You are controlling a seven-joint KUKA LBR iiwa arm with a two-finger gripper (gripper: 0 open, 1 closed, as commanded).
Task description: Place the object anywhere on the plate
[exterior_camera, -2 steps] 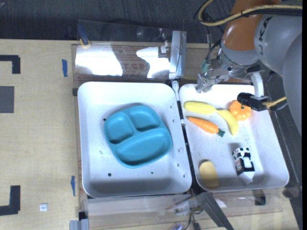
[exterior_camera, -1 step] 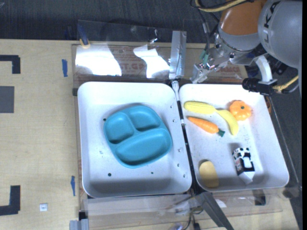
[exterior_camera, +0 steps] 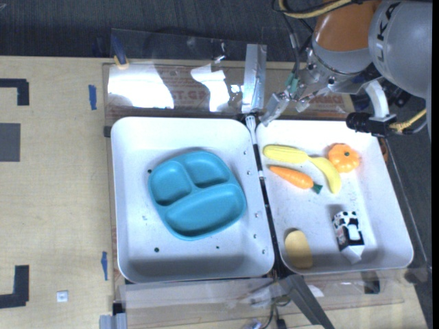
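From my station I log two white bins side by side on the bench. Left bin: holds one blue plate with three compartments, lying slightly turned in the bin's middle; I see nothing resting on it. Right bin: holds five items. Item one, a yellow banana, curved, lying across the upper part of the bin. Item two, an orange carrot with a small green end, just below the banana and close beside it; I cannot tell whether they touch. Item three, a small orange pumpkin, round with a green stem, at the banana's right end and touching or nearly touching it. Item four, a small black-and-white carton, lying on its side toward the lower right. Item five, a tan rounded piece, maybe a potato or bread, near the lower left corner, well apart from the carton. All five sit in the right bin, none on the plate. Arm: grey with an orange band, entering from upper right, with cables looped around it. Gripper: I see it above the back rim, near the divide between the bins, clear of every item; whether its jaws stand apart or together I cannot tell from here.
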